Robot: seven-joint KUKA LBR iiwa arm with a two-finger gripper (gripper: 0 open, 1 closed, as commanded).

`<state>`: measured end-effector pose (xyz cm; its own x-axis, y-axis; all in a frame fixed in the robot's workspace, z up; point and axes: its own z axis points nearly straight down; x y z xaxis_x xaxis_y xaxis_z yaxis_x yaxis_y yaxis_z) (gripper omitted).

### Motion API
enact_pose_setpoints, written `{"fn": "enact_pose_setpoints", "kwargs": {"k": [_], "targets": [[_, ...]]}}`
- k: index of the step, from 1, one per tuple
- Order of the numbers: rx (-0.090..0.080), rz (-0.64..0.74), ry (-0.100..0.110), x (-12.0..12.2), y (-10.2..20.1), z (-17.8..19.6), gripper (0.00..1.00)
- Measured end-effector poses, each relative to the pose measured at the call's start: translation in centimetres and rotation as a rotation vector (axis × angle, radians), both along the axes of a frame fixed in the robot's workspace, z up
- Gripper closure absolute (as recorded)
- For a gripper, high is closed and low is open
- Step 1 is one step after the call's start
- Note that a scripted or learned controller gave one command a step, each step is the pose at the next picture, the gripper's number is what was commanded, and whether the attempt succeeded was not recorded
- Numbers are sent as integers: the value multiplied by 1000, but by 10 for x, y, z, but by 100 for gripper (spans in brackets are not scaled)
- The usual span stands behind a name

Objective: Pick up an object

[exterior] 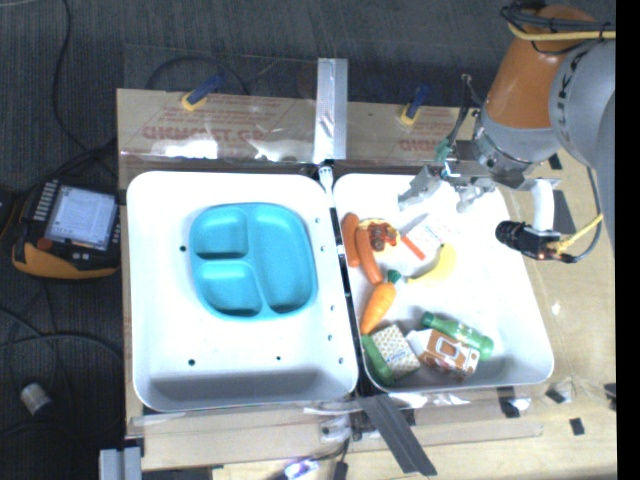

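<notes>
The gripper (443, 190) is seen over the upper part of the right bin (520, 298), its two fingers (415, 192) spread apart, and nothing is held between them; they are poised just above a white card-like packet (424, 238) (contact cannot be judged from this slant). Below the gripper a cluster of objects is gathered along the bin's left side. A hot dog (358, 245) is laid with its long axis running roughly up and down the view, beside a banana (437, 263) that is curved toward the lower left. A carrot (378, 304), orange with a small green top, is pointed with its thin end toward the lower left. Near the bin's lower edge a green bottle (458, 332) is laid on its side, its long axis angled toward the lower right, just beside a brown-and-white box (447, 353) and a small green-edged packet (391, 353). In the left bin (160, 348) a blue divided tray (255, 258) is set.
</notes>
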<state>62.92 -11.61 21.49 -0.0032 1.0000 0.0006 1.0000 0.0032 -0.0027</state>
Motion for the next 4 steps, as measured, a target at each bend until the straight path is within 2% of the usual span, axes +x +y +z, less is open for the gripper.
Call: {"fn": "enact_pose_setpoints", "kwargs": {"k": [1,2,3,4], "targets": [[-2,-51,1,-57,-51,-60,0],[-5,-36,-12,-24,-78,-126,0],[-2,-36,-12,-23,-77,-116,100],[-2,-36,-12,-23,-77,-116,0]]}}
